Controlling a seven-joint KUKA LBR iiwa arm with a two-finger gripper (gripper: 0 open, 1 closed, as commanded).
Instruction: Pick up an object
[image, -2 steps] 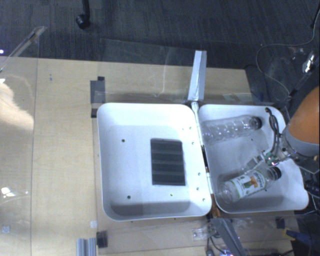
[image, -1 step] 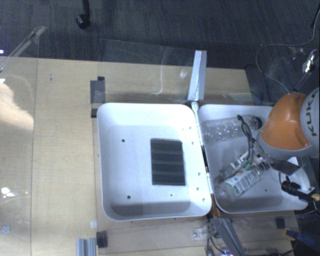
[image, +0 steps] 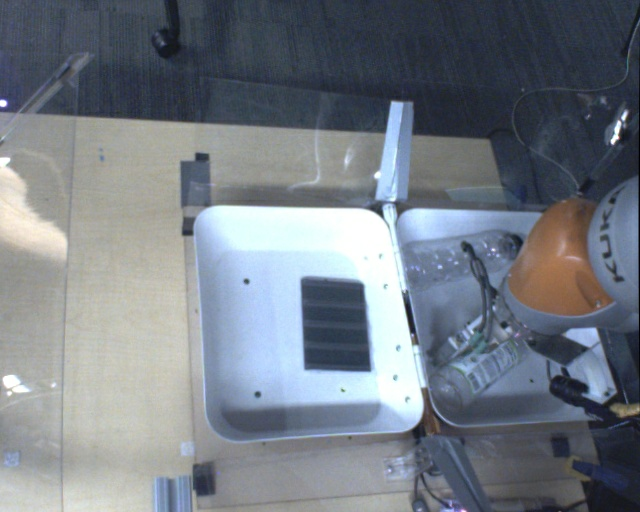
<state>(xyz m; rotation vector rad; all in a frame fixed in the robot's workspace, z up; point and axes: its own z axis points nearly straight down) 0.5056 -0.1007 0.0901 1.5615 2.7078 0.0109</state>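
From my screen I see the arm (image: 565, 265) come in from the right, its smooth orange band bulging over the right bin (image: 440, 405). Below that, the gripper (image: 480, 340) sits low in that bin, down among some clear, crinkly plastic. Whether it is spread or pinched together I cannot tell, because the wrist and dark cables cover it.

Right at the gripper lies a clear plastic bottle (image: 487, 367) with a printed label, tipped on its side and slanting toward the bin's near wall. A second transparent bottle (image: 462, 260) rests along the far wall of the same bin, glossy and ribbed. I can't say whether anything is held.

The left bin (image: 225, 320) is a shallow white tray with rounded corners and a matt floor. In its middle lies a dark grey rectangular block (image: 336, 323) with ridges across its top. Both bins stand on a pale wooden bench (image: 110, 300).
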